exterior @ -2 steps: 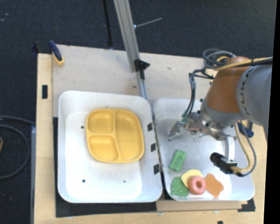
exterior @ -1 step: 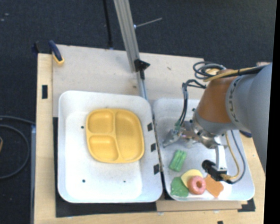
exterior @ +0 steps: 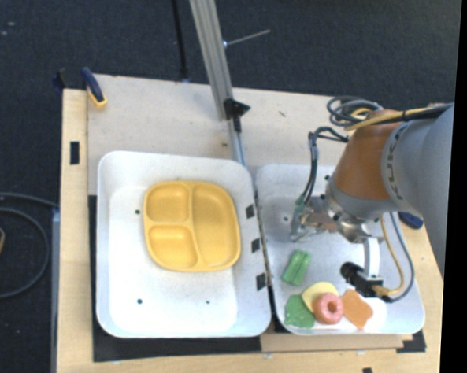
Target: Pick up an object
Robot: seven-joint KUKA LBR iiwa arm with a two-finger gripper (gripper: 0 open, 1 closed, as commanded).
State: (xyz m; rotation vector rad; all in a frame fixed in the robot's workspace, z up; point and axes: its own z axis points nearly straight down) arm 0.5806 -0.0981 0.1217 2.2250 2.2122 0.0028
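Tool (exterior: 300, 229) in rt bin (exterior: 277, 184) above green block (exterior: 296, 267) — can't tell if fingers apart or together.

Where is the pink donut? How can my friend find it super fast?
Look at the right bin, the one under the robot arm, and go to its near edge, where small toys are bunched. The pink donut lies there between a yellow piece and an orange piece. It is the only pink ring with a hole.
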